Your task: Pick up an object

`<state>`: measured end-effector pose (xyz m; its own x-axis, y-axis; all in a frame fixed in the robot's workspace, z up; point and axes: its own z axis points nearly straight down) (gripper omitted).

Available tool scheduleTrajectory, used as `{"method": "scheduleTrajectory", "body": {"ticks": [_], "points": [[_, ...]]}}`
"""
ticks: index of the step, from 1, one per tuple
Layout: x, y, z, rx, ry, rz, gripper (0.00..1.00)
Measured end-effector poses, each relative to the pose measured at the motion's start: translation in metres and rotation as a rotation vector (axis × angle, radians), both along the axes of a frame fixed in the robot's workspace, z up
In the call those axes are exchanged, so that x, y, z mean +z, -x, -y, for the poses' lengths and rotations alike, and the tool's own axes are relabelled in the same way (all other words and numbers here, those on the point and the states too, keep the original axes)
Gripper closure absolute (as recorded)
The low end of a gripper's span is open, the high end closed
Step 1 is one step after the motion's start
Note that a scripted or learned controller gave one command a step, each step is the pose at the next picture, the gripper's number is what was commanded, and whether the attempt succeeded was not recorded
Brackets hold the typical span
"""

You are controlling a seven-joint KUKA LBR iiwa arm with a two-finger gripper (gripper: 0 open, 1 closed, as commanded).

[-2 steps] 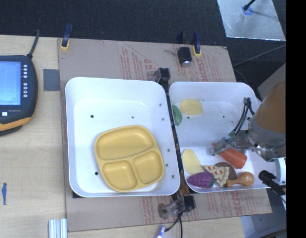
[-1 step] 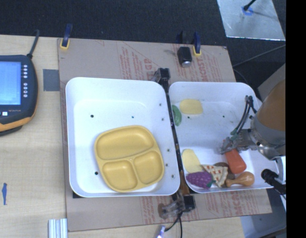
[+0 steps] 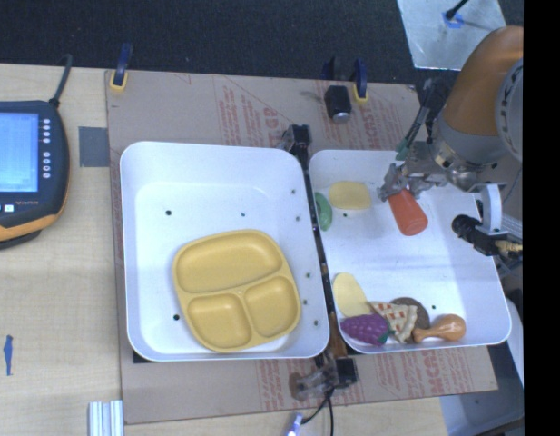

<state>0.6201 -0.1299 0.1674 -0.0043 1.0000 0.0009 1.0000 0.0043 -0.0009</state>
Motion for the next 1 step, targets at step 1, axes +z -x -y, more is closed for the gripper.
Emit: {"method": "scheduleTrajectory", "body": {"ticks": [1], "points": [[0.0392,0.0207,-0.0639,0.0,-0.001,-0.002,1.0]]}}
